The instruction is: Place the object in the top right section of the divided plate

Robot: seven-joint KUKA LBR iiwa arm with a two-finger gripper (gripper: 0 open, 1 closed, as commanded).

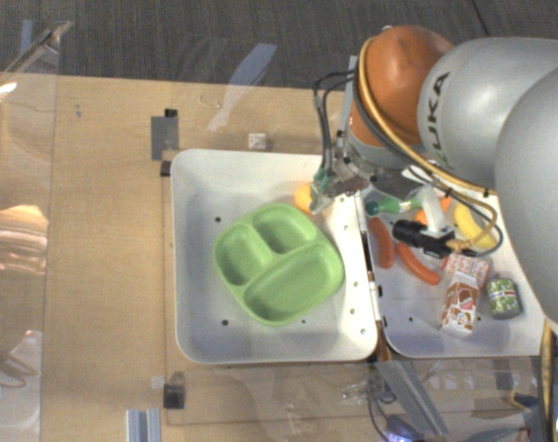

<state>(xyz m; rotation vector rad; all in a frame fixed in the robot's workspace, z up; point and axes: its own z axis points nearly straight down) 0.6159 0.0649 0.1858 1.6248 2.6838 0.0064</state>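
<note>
A green divided plate [277,263] lies tilted in the left white bin [196,274], with two small sections toward the upper left and one large section toward the lower right. My gripper [323,188] hangs just above the plate's upper right corner, near the wall between the bins. A small orange-yellow object [303,197] shows right at its tip, beside the plate's rim. The arm's wrist hides how the object is held.
The right bin [426,334] holds two red sausage-like pieces [382,241], a yellow item [472,228], a red and white carton [462,292] and a small green can [503,297]. The arm covers the upper part of that bin.
</note>
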